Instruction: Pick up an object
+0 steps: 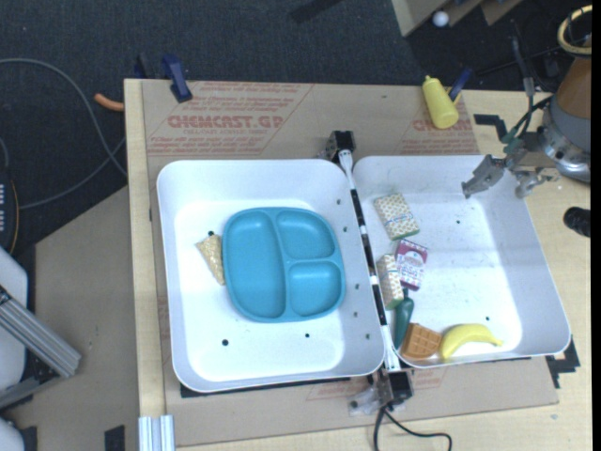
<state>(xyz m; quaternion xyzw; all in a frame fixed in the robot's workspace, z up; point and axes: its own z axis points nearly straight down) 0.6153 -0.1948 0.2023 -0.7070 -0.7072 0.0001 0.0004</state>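
My gripper (498, 182) hangs over the far right corner of the right bin (526, 252), open, with nothing between its fingers. The objects lie along that bin's left side, well away from it: a checkered packet (396, 215), a pink-and-white packet (410, 263), a pale wrapped bar (389, 275) and a green item (402, 316). At the near edge sit an orange waffle piece (421, 342) and a yellow banana (467, 339).
The left bin (188, 336) holds a blue divided plate (282, 261) and a tan cracker piece (212, 256) at its left. A yellow bottle (439, 101) and a blue clamp (176, 78) lie on the board behind the bins.
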